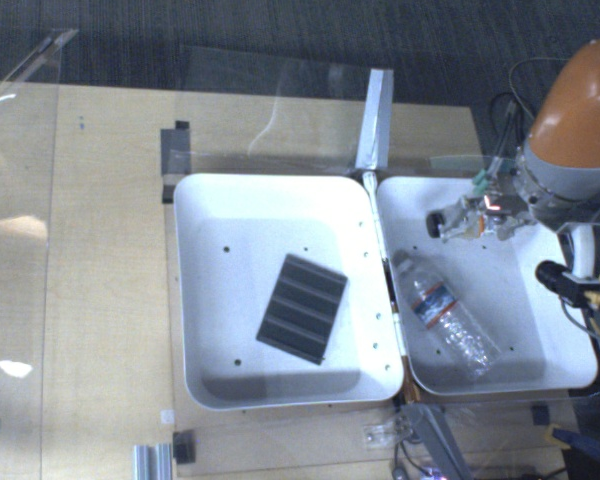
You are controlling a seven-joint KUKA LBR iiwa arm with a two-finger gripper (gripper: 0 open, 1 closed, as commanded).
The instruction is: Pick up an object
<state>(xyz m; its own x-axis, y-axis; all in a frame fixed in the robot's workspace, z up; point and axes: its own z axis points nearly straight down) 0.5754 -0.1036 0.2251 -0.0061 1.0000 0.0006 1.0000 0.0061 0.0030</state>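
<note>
Arm: the grey arm (pixel 570 168) with its orange band reaches in from the right edge and hangs over the far right part of the right bin.
Gripper: the gripper (pixel 460 223) sits at the arm's left end, above the far half of the right bin, pointing left toward the divider between the bins. It is small and partly blurred, so whether its tips are apart or together cannot be told. Nothing is seen between them.
Bottle: a clear plastic water bottle (pixel 448 320) with a red and blue label lies on its side in the right bin. It runs at a slant, cap end toward the far left near the bin's left wall, base toward the near right. It lies nearer than the gripper and apart from it.
Right bin: the white bin (pixel 540 368) holds the bottle.
Left bin: the white bin (pixel 210 268) stands just beside the right one, their walls touching along the middle.
Black slab: a dark ribbed rectangular object (pixel 302 308) lies flat in the left bin, tilted, near its middle and well apart from the gripper.
Bench: the pale wooden top (pixel 80 298) bears both bins.
</note>
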